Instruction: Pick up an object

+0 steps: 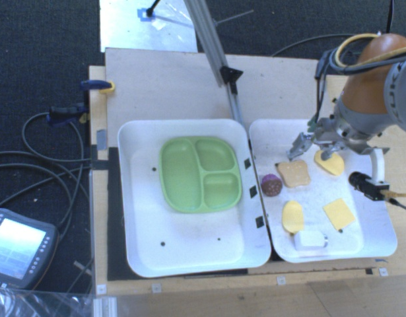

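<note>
White plastic makes up both shallow bins, and the task's candidates all lie in the right bin (387, 243) at the lower right of the frame: a tan toast-like slice (294, 174), a dark round piece (272, 185) just left of it near the divider, a yellow heart-shaped piece (330, 163), a yellow oval (292, 216), a flat yellow square (338, 214) and a small white block (310, 238) near the bottom rim. The left bin (140, 243) holds a green divided plate (201, 174). Nothing is lifted yet: every object rests on a bin floor, so the pick is not done. The gripper (315, 144) hangs at the upper part of the right bin, above and between the toast-like slice and the heart-shaped piece, with nothing visible between its fingers; its jaws look spread, one metal finger slanting down-left toward the slice, though the grey wrist hardware blurs into them and the spread is hard to judge. Which object it aims for I cannot tell; the slice or the heart seem likeliest. What remains, as I judge it, is lowering, closing and lifting. The arm's orange dome is cut off at the right edge, and a black part (364, 185) to the gripper's right is hard to identify.
</note>
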Motion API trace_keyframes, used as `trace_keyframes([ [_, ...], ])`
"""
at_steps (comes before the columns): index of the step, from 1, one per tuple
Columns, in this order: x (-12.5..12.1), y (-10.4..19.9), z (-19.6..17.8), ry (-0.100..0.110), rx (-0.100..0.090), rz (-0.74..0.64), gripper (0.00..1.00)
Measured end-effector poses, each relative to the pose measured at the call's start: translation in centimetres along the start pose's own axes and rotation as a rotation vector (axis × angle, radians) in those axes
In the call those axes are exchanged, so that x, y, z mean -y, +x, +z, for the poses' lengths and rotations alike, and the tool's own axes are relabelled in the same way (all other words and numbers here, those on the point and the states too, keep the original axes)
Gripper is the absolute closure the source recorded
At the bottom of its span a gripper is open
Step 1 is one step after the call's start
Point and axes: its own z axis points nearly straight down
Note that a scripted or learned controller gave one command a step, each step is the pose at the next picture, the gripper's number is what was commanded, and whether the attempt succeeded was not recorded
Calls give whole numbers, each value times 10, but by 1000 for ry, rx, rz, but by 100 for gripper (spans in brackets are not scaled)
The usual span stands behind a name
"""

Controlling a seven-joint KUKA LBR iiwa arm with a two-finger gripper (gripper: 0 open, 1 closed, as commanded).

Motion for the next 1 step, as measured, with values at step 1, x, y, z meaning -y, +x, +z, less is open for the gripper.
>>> trace_keyframes([
  [1,6,-9,53,2,0,3,0],
])
